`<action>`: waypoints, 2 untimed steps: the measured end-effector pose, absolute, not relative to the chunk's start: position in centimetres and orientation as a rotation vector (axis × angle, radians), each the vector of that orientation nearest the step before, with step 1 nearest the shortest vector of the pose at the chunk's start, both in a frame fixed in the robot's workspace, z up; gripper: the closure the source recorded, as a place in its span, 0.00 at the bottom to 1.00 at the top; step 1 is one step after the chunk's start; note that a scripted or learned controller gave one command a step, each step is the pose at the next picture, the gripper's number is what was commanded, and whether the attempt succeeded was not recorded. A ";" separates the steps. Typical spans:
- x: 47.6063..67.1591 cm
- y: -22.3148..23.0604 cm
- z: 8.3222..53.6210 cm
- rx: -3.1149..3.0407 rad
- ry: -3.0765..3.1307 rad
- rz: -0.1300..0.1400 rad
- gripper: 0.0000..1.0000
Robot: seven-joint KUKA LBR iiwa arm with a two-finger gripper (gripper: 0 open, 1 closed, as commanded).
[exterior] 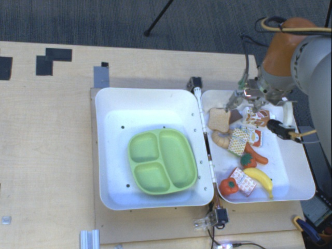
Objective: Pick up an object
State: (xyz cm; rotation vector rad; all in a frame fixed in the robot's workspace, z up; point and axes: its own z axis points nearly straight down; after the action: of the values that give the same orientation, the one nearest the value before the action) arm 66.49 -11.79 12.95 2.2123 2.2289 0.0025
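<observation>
Left bin: holding a green tray with three compartments, lying flat at centre, nothing in it. Right bin: holding the pickable clutter, all crowded toward the inner wall and the middle, likely so that any descent is meeting something. Contents, far to near: toast; croissant just beside it; checkered packet; carrot; banana; tomato touching a small red carton; a printed carton by the far corner. Arm is reaching in from the right, wrist slanted down over the far end of the right bin. Gripper is hanging just above the toast and printed carton; its opening is too blurred to tell. Nothing is visibly lifted; every item appears to be resting in the bin.
</observation>
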 end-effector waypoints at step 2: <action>59.8 -11.4 10.4 2.203 2.212 0.021 1.00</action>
State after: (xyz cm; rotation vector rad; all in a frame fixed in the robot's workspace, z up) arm 59.79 -11.36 10.38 2.2029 2.2118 0.0205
